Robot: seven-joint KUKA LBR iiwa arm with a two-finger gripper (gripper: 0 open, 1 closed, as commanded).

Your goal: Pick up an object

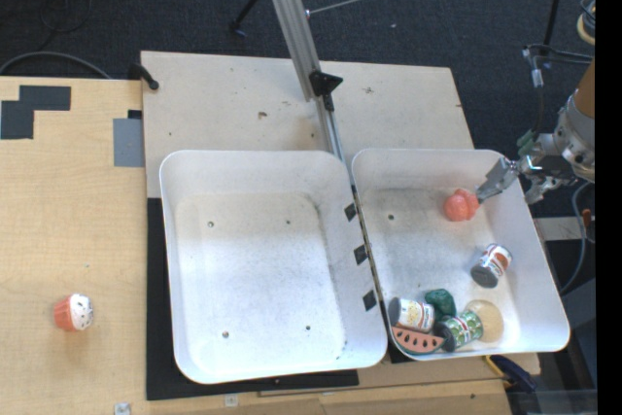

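Claw [496,178]: at the far right corner of the right bin [552,306], low over the rim; cannot tell whether wide or narrow, nothing seen held.
Nearest thing: pink-red ball [462,205], just beside the claw tip, toward the bin's middle; touching or a hair apart, cannot tell which.
Likely handling of ball: small, round, probably light and a bit soft; apt to roll off a glancing touch, so best taken across its widest part from straight above.
Small can [491,264]: lying on its side, nearer the camera than the claw, apart from the ball; probably stiff and slick, best gripped across the body, not the ends.
Cluster [449,318]: well apart from the claw at the bin's near edge; 2 jars, a dark green piece, a watermelon slice, a pale round piece, all touching; crowded, poor first choice.
Left bin [194,209]: far side of the divider from the claw.
Stray toy [73,312]: on the wooden surface [58,209], far from the claw.
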